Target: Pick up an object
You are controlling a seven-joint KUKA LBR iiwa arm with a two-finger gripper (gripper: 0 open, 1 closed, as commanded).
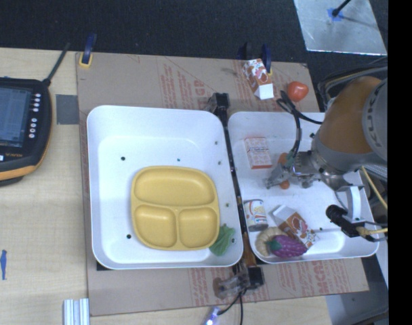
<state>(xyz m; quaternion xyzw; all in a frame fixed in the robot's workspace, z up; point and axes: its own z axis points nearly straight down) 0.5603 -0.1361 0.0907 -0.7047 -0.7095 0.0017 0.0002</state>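
the gripper (279,179) hovered low in the right bin (331,249), jaw state impossible to tell. just beside it lay the small red-and-white carton (258,152): likely light, stiff, best pinched across its narrow sides.

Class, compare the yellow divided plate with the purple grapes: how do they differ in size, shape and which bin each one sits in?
The yellow plate is far larger than the purple grapes. The plate is flat with three compartments, while the grapes form a small bumpy cluster. The plate lies in the left bin; the grapes sit at the near edge of the right bin, among other small items. Both rest inside a white bin.
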